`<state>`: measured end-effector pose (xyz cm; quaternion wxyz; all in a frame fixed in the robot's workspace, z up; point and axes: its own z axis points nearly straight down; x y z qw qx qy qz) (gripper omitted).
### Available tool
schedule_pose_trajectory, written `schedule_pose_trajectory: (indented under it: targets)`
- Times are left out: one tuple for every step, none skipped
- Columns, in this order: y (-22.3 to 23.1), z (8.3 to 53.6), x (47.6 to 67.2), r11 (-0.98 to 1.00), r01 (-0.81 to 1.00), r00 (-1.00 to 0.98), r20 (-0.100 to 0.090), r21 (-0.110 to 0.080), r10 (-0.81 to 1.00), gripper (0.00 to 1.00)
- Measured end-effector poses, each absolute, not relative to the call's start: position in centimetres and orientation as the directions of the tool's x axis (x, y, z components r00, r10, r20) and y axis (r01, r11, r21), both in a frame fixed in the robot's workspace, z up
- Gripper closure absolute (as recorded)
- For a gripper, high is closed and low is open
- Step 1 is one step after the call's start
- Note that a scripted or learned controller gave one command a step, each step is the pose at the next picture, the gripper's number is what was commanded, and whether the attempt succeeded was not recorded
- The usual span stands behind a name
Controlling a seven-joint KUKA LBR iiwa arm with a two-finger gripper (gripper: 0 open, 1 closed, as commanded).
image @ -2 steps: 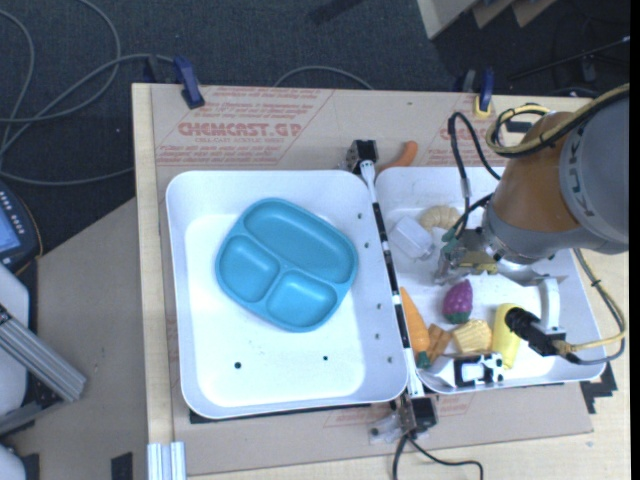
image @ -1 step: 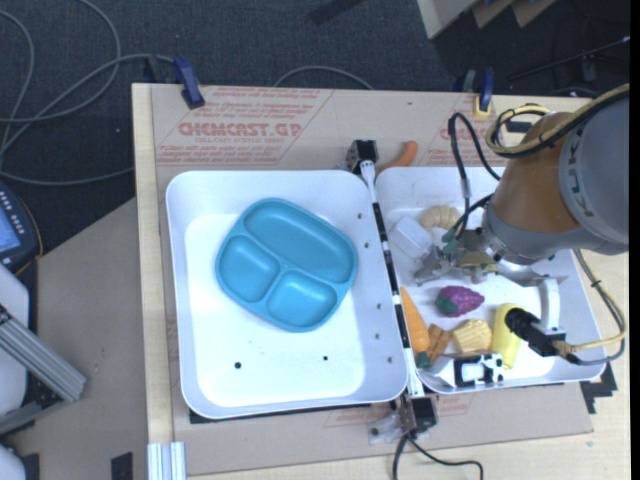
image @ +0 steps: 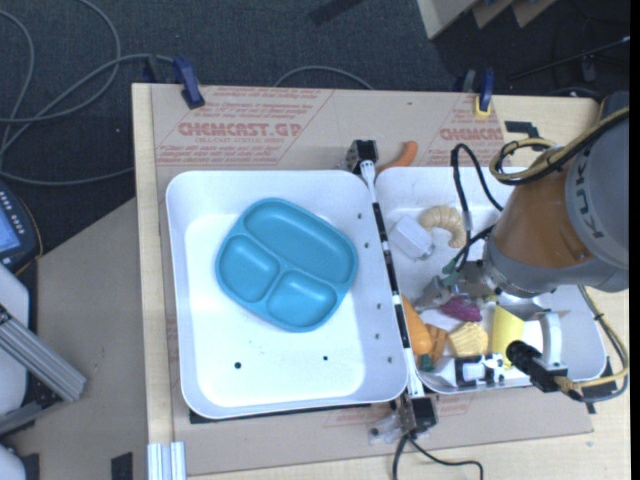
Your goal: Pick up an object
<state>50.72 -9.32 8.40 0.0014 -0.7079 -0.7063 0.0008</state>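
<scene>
The gripper (image: 462,290) is down in the right shallow white bin (image: 590,343), at the end of the grey arm with its orange band (image: 540,223), and its tip is sunk among the clutter so that I cannot tell how it stands or whether anything is caught in it. Just beside it lies a small purple-pink object (image: 462,309), with a pale yellow ridged piece (image: 467,340) a little nearer the front wall and an orange carrot-shaped toy (image: 421,332) against the bin's left wall. A tan croissant-shaped toy (image: 446,221) and a small white block (image: 411,237) lie towards the back of the same bin. The left shallow white bin (image: 200,298) holds a blue three-compartment plastic plate (image: 287,263), well apart from the arm.
</scene>
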Motion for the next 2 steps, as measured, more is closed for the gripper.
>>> schedule_pose_trajectory:
  targets:
    - [-9.3, 9.4, 50.9, -0.002, 1.000, 0.002, 0.000, 0.001, 1.000, 1.00]
    - [-2.3, 21.0, 50.6, 0.009, 1.000, -0.009, 0.002, 0.012, 1.000, 1.00]
